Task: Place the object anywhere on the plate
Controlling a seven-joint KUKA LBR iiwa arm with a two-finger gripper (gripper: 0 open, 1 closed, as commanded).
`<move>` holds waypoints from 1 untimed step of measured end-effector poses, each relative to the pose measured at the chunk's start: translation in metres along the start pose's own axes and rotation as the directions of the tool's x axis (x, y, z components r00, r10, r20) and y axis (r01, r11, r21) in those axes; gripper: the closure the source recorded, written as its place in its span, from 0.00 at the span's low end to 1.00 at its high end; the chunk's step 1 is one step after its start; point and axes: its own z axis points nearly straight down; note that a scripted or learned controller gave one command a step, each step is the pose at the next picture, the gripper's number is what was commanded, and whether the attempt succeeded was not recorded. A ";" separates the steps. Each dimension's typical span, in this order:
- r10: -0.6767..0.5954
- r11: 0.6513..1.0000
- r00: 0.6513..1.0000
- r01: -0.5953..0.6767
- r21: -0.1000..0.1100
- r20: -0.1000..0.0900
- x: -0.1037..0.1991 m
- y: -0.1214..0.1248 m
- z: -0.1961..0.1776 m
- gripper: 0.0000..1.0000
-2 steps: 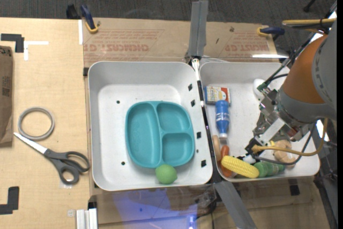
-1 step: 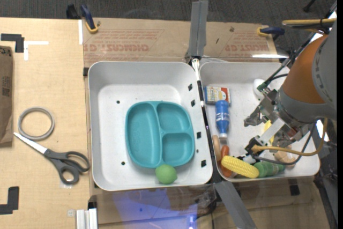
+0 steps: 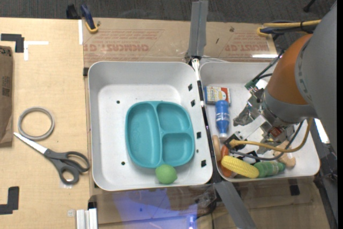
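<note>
A teal divided plate (image 3: 159, 133) lies in the left bin (image 3: 107, 88) with nothing on it. A green ball (image 3: 166, 174) rests just off the plate's near edge, on the bin floor. My gripper (image 3: 251, 113) hangs low over the right bin (image 3: 236, 69), under the orange-banded wrist. Below and left of it lie a yellow corn cob (image 3: 239, 167), an orange piece (image 3: 224, 154) and a green piece (image 3: 270, 169). A blue bottle (image 3: 222, 117) and a small red-and-white carton (image 3: 217, 95) lie just to its left. I see nothing held.
A pale wooden stick (image 3: 286, 160) lies at the right bin's near side. Scissors (image 3: 56, 157) and a tape roll (image 3: 36, 123) sit on the bench left of the bins. A grey divider bar (image 3: 198, 29) stands behind the bins.
</note>
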 end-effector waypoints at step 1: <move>-0.004 1.000 1.000 0.004 0.001 0.004 0.000 0.001 -0.008 1.00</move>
